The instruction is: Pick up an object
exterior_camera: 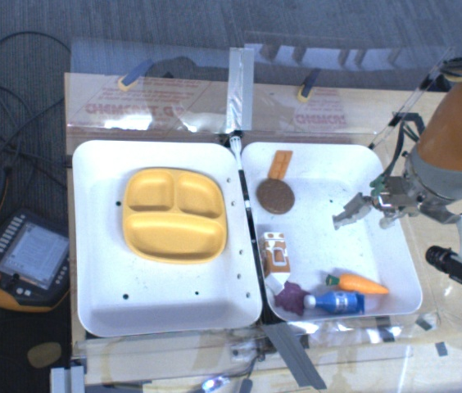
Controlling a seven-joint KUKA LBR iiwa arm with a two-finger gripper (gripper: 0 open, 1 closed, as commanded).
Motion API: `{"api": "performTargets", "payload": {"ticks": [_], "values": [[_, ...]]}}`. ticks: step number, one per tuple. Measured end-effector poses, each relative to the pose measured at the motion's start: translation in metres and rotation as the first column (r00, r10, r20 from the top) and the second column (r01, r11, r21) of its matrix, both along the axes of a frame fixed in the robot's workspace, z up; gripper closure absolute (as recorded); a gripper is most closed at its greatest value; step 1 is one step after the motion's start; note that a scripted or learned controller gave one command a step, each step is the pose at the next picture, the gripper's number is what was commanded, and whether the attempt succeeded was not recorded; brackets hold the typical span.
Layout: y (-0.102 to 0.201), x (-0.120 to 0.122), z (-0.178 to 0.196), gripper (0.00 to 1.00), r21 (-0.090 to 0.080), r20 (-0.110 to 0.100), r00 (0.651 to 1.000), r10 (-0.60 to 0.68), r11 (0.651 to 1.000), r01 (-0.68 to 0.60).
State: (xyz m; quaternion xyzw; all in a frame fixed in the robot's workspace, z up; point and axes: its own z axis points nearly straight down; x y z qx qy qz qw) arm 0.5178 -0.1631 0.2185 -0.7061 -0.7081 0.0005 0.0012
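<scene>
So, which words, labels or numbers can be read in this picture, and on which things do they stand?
None can be read.
Red print on the clear sheet behind the bins: mirrored and blurred.
Small box in the right bin: markings too small.
Blue bottle: label unreadable.

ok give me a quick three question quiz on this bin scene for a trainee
1. True or false: the yellow divided plate lies in the left bin.
2. Which thing lies nearest the carrot? A) the brown round paddle B) the blue bottle C) the yellow divided plate
3. Fill in: the gripper is over the ____ bin.

Key
1. True.
2. B: the blue bottle lies just below the carrot, near the front wall of the right bin.
3. Right; it is over bare floor there, apart from every object.
</scene>
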Motion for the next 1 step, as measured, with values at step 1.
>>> {"api": "performTargets", "payload": {"ticks": [1], "values": [[-0.0592,-0.0342,-0.0785,0.0,0.002,-0.001,0.998,0.057,0.998,-0.057]]}}
